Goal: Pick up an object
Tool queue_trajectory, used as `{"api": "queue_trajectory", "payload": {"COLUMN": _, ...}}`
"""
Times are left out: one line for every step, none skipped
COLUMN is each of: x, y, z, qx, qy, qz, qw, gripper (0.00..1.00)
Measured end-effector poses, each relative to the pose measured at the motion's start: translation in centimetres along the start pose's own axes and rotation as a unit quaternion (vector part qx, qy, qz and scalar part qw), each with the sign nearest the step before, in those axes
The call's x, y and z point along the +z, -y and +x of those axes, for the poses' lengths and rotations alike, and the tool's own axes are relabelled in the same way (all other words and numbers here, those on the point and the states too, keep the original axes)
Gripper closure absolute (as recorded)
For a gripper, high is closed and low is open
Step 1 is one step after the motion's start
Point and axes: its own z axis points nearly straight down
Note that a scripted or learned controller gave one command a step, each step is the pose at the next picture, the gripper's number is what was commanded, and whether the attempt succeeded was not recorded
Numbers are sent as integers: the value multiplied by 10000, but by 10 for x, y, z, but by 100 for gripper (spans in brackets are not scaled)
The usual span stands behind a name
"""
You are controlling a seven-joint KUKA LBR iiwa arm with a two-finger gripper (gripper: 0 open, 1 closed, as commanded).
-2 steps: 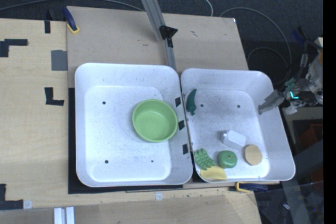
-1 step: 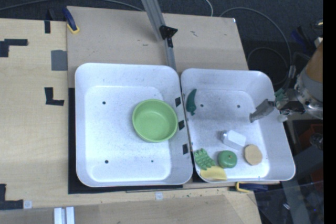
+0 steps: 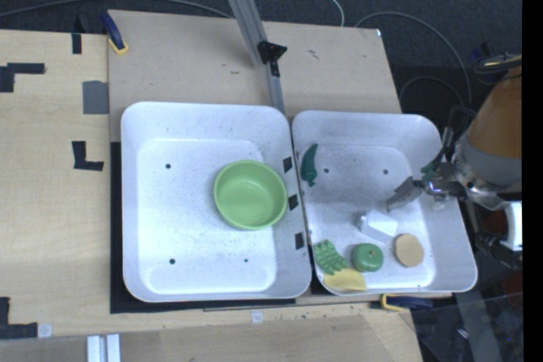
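Gripper (image 3: pixel 405 196) is seen low over the right bin (image 3: pixel 356 128), reached in from the right edge, its grey fingers pointed down and to the left. Nothing is seen between the fingers; whether they are spread or closed cannot be told from this slant. Just below the tip, a small white block (image 3: pixel 378 225) is lying on the bin floor, close to the fingers, though contact cannot be judged. A tan disc (image 3: pixel 410 250) is set to the right of the block, and a green round piece (image 3: pixel 367 257) is found just beside it on the left. A green ridged piece (image 3: pixel 327 255) is placed near the bin's front left corner, with a yellow piece (image 3: pixel 345 280) touching it along the front wall. A dark green curved piece (image 3: pixel 309 164) is lodged against the left wall, well apart from the others. In the left bin (image 3: pixel 153 123), a green bowl (image 3: pixel 249 195) is sat upright towards the right side. The orange band (image 3: pixel 502 119) is seen at the right, above the wrist.
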Motion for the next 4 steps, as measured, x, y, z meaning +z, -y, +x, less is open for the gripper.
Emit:
{"api": "queue_trajectory", "payload": {"x": 50, "y": -1, "z": 2, "qx": -5, "qy": -5, "qz": -89, "qw": 10000, "gripper": 0}}
{"api": "queue_trajectory", "payload": {"x": 39, "y": -1, "z": 2, "qx": -12, "qy": -5, "qz": -90, "qw": 10000, "gripper": 100}}
{"api": "queue_trajectory", "payload": {"x": -3, "y": -1, "z": 1, "qx": 1, "qy": 16, "qz": -49, "qw": 10000, "gripper": 100}}
{"api": "queue_trajectory", "payload": {"x": -66, "y": -5, "z": -2, "qx": -1, "qy": 22, "qz": -66, "qw": 10000, "gripper": 100}}
